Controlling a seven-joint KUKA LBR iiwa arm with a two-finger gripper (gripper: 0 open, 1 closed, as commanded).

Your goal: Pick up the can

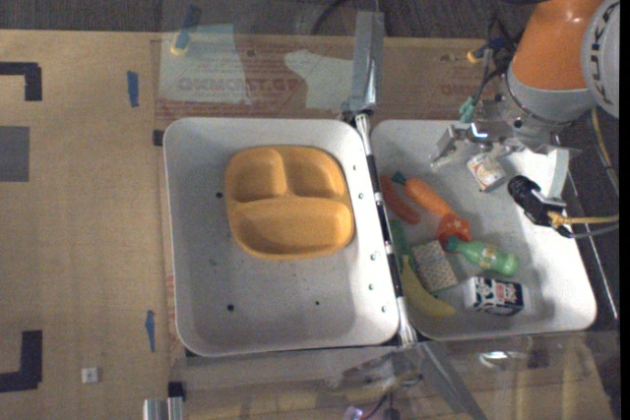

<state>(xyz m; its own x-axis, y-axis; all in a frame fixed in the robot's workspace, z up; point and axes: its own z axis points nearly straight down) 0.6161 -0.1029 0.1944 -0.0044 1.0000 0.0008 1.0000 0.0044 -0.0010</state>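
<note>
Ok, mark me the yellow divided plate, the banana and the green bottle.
yellow divided plate (288,202): camera view, left bin, on its centre ridge.
banana (421,296): camera view, right bin's near-left corner, mid-length of the fruit.
green bottle (484,257): camera view, right bin, on its body.

The arm (566,44) is showing a rounded orange band over a grey collar, with black lettering on a pale link at its three o'clock side. Yellow and black cables are looping at twelve o'clock. Silvery metal brackets are forming the gripper (482,138).
</note>
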